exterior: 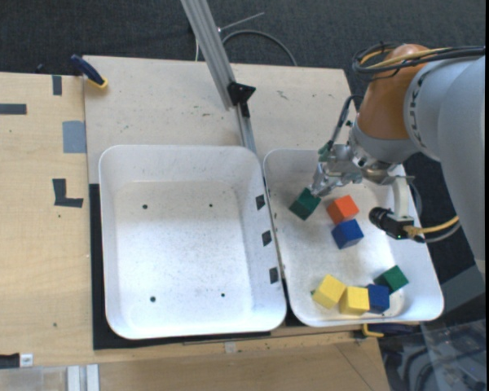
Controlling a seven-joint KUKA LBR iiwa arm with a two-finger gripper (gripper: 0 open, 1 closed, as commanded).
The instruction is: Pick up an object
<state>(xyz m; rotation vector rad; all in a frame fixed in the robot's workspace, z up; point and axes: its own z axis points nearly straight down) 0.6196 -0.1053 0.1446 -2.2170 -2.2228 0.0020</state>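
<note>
Two shallow white bins sit side by side on the counter [171,96]. At centre frame lies the left bin [114,169]; the right bin [428,300] holds every block. From the right edge of the frame the arm [440,96] reaches in, and its claw [324,182] hangs over the right bin's upper part, just above a dark green block [304,205]. That block lies tilted, corners pointing diagonally, and has no clear long axis. Whether the claw is clenched or released cannot be told. Below right sit an orange block [341,208] and a blue block [347,234], touching.
</note>
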